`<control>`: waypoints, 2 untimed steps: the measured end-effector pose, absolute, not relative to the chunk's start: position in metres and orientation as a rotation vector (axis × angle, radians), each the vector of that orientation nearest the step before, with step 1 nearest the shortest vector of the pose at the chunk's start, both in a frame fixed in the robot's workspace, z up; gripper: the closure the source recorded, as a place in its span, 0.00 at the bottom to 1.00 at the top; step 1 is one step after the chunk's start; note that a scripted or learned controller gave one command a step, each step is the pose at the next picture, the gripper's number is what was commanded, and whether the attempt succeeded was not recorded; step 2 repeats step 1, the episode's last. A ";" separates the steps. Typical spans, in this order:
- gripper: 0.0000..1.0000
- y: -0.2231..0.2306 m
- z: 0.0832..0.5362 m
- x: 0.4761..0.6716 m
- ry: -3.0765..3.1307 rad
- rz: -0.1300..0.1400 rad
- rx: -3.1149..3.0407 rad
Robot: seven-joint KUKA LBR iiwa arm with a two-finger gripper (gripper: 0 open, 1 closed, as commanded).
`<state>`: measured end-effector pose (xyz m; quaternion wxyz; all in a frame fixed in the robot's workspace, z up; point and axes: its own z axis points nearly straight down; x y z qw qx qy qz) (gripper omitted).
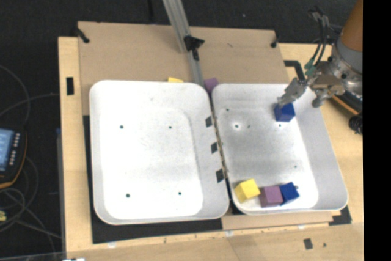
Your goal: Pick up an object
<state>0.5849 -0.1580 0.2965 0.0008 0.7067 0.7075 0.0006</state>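
Observation:
My gripper (300,101) hangs over the back right part of the right bin (317,150), and its two fingers stand apart, so it is open. A small blue block (284,112) sits right at the tip of the left finger (291,93), not between the two fingers; I cannot tell whether it rests on the bin floor. Along the front of the same bin lie a yellow block (247,190), a purple block (271,195) and another blue block (289,192), close together in a row.
The left bin (104,150) lies beside the right one. Just behind the bins, a yellow block (175,79) and a purple block (211,84) rest on the board. A slanted metal rail (177,9) reaches down to the gap between the bins.

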 end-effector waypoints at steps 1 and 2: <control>0.00 -0.199 0.096 0.588 2.219 -0.003 2.222; 0.00 -0.199 0.096 0.588 2.219 -0.003 2.222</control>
